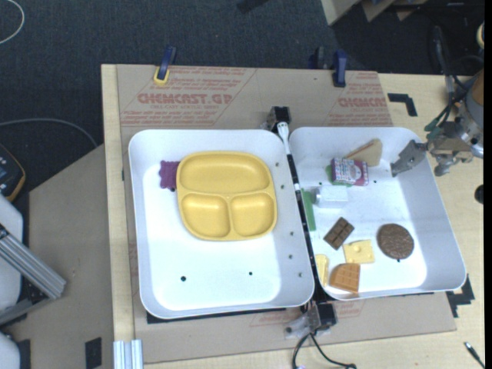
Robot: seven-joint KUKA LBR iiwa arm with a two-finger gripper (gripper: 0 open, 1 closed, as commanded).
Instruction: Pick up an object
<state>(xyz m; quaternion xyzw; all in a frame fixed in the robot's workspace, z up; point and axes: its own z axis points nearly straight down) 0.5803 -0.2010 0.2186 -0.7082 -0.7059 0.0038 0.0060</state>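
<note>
Two white bins sit side by side on the bench. The left bin [154, 275] holds one yellow divided plate [227, 193] with three compartments and one purple item [167, 174] tucked against the plate's left edge, partly hidden. The right bin [438, 206] holds the loose objects: one tan wedge [367, 152] near the far wall; one pink-and-green packet [348, 171] just in front of it; one white block [333, 195] beside one green strip [309, 210] along the bin's left wall; one brown chocolate-like square [338, 233]; one round brown cookie [395, 241]; one yellow cheese-like slice [358, 251]; one orange waffle-like square [345, 277]; and one thin yellow piece [321, 268] at the left wall. One gripper [419, 160] enters at the right bin's far right corner, its two fingers spread and with nothing between them. The tan wedge and packet lie nearest, to the gripper's left and apart from it; the cookie lies nearer the front, well apart.
</note>
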